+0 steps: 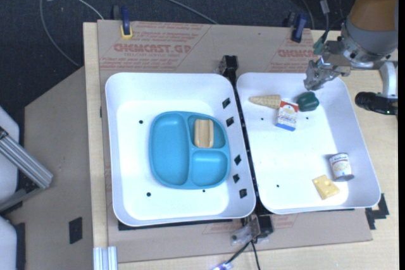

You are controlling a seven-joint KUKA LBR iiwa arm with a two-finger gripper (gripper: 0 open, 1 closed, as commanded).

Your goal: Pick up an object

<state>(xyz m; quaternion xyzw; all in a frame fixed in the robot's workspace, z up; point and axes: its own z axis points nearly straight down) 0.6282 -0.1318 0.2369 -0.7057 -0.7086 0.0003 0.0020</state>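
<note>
**Closing in on the green piece at the back of the right bin**

Camera view: The gripper [314,80] hangs over the far edge of the right bin [361,155], with the grey arm [373,16] reaching in from the right. Whether its fingers stand apart or together cannot be told at this angle, and nothing is seen between them. Just beside and below the tool lies a small dark green object [308,101], the likeliest target. Touching or nearly touching it on the left is a red and white carton [287,116], and an ice-cream cone [264,100] lies just beyond that. Well apart, near the front of the bin, sit a small can [341,166] and a yellow cheese wedge [325,187]. The left bin [120,155] bears a blue divided plate [171,155] with a bread piece [203,133] in one compartment.

To do this step well, the tool should centre over the green object and descend straight. Its fingers should straddle it on the sides away from the carton, so the carton is not pinched or shoved. The bin's back wall is close, so a shallow approach risks a collision there.
</note>
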